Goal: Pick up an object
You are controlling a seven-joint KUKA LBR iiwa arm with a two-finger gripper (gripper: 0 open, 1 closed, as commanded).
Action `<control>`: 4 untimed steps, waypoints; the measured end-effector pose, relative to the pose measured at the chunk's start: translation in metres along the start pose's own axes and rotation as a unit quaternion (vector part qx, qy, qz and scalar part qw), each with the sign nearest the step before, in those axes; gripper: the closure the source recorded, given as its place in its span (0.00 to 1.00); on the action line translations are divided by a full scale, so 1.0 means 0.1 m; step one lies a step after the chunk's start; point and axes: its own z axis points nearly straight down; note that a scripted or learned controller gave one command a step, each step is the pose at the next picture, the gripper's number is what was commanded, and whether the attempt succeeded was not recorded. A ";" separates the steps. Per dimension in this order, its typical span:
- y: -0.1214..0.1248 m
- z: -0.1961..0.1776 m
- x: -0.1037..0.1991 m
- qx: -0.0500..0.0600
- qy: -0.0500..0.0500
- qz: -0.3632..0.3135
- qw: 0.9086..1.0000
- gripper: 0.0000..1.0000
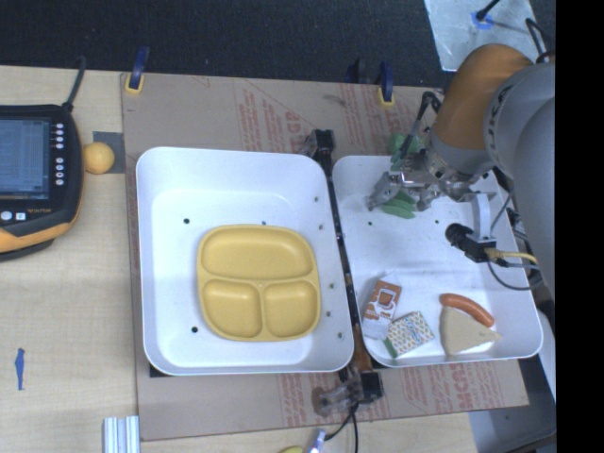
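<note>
I see my jaws low in the upper part of the right bin, over a green object; I cannot tell how they stand. Toward that bin's lower edge lie a sausage, a pale wedge and two small packets. The left bin holds a yellow divided tray.

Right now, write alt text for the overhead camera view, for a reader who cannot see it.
A grey robot arm reaches from the right, its claw low over a green object at the far end of the right white bin, which also holds a sausage, a pale wedge and two small packets. The left white bin holds a yellow divided tray.
</note>
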 end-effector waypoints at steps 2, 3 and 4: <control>0.04 -0.18 -0.20 -0.006 -0.001 0.000 1.000 1.00; 0.04 -0.18 -0.20 -0.006 -0.001 0.000 1.000 0.00; 0.04 -0.29 -0.21 -0.007 -0.001 0.000 1.000 1.00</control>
